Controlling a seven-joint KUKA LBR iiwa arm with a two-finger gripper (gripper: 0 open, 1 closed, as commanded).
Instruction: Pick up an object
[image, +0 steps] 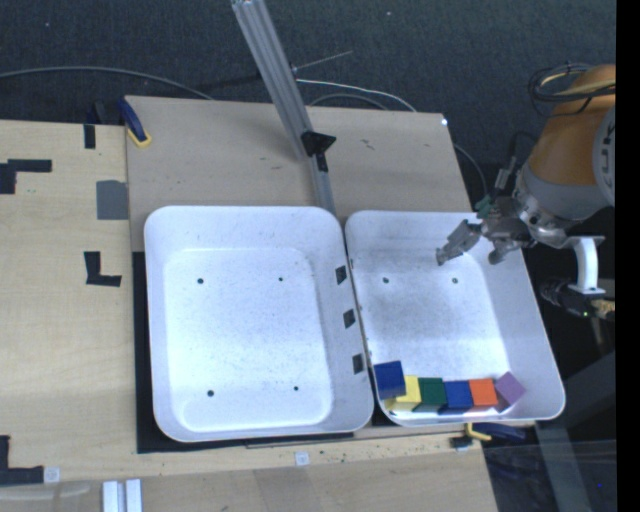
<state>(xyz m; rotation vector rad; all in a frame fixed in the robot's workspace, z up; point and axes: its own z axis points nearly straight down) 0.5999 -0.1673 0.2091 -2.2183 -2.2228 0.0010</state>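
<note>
Sitting side by side on tan bench (250, 150): 2 white bins (240, 320), fingers (470, 245) spread, nothing between

One camera looks down on the bench (250, 150) from high up, at a slant. It sits far enough back to take in both bins whole, with bench and dark floor around them. The gripper (470, 243) hangs at the right of the picture, and the arm (570, 150) comes in from that side. The right bin (520, 300) lies under the gripper. The left bin (240, 225) lies well off to the gripper's left in the picture.
</note>
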